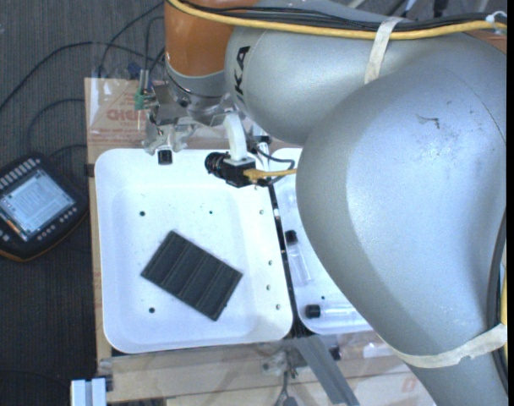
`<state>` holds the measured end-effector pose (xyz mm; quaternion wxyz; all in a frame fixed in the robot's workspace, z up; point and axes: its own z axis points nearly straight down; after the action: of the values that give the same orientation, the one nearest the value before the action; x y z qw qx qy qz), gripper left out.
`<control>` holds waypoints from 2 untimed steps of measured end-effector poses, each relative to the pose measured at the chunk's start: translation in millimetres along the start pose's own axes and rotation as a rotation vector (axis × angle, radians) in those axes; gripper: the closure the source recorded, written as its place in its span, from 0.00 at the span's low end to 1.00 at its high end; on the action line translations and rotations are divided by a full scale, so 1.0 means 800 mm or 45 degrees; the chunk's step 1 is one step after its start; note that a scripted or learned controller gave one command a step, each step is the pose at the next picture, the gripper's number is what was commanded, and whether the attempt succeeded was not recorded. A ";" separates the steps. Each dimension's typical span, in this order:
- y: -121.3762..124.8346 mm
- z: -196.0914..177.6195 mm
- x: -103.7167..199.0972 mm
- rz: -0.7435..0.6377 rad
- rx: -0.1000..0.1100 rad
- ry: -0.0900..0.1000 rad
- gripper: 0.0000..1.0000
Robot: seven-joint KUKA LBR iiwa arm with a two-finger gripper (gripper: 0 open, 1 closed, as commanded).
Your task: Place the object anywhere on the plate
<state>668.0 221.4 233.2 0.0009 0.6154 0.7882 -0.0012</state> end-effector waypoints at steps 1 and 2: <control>-0.004 0.063 0.002 -0.625 0.001 0.002 1.00; -0.084 0.010 0.026 -0.991 -0.001 0.003 1.00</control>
<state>598.2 225.3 225.2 -0.0002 0.2704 0.9627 -0.0003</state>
